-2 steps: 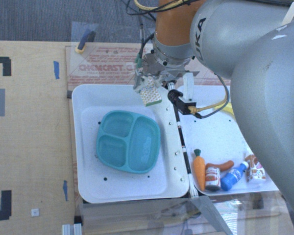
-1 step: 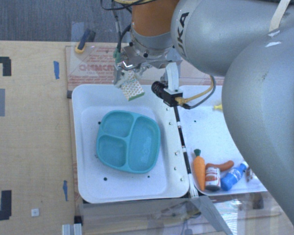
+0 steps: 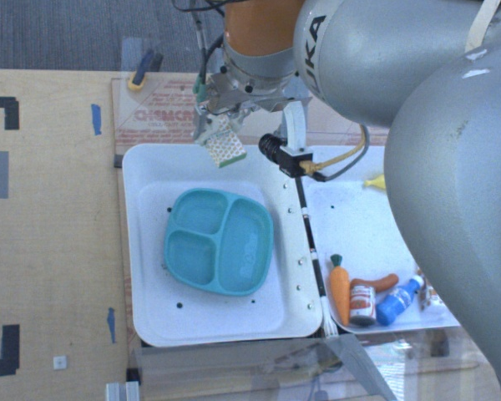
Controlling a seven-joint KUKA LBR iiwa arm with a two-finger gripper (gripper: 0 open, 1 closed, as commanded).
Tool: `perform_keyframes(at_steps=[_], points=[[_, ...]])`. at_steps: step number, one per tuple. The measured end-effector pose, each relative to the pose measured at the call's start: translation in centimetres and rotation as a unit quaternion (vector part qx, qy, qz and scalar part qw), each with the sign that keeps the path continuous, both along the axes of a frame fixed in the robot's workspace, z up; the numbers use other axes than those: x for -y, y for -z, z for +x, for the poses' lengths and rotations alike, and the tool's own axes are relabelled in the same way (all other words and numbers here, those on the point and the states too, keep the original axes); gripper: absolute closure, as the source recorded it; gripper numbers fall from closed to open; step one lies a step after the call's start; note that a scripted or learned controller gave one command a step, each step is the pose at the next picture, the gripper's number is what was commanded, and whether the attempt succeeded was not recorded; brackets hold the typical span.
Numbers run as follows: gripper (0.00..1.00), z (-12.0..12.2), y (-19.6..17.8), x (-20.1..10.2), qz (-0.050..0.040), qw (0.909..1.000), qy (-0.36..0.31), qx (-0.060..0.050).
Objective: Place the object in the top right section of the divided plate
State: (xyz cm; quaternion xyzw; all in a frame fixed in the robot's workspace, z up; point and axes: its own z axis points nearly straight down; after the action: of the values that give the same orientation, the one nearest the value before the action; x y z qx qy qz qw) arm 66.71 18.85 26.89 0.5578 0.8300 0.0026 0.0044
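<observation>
Sponge (image 3: 224,146) first: a small pale block with a green patterned face hangs tilted just under my gripper (image 3: 215,124), above the far rim of the left bin (image 3: 142,249). Its top edge sits up between my fingers and it is off the bin floor, so I judge that I am gripping it, though the grip looks shallow, on one corner rather than across the middle. The teal divided plate (image 3: 220,241) lies flat in that same bin, nearer the camera than the sponge, with clear white floor between them. So the plate lies down the picture from my gripper, and the top right section (image 3: 249,241) (the big one along the plate's right side, as I read it) sits slightly right of where the sponge hangs now. The sponge's long axis runs on a slant, upper left to lower right, which would roughly suit that long section. My next move, as I judge it, is a short carry toward the camera and a little right, then a lowering. In the right bin (image 3: 363,215) lie a carrot (image 3: 340,291), a can (image 3: 362,302), a sausage (image 3: 382,282) and a blue bottle (image 3: 399,300), well apart from all this.
</observation>
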Motion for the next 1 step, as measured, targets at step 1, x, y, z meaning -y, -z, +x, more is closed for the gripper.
perform_keyframes(at_steps=[1], points=[[1.00,-3.67,-1.45,0.31,0.0004,0.9826,0.186,-0.006]])
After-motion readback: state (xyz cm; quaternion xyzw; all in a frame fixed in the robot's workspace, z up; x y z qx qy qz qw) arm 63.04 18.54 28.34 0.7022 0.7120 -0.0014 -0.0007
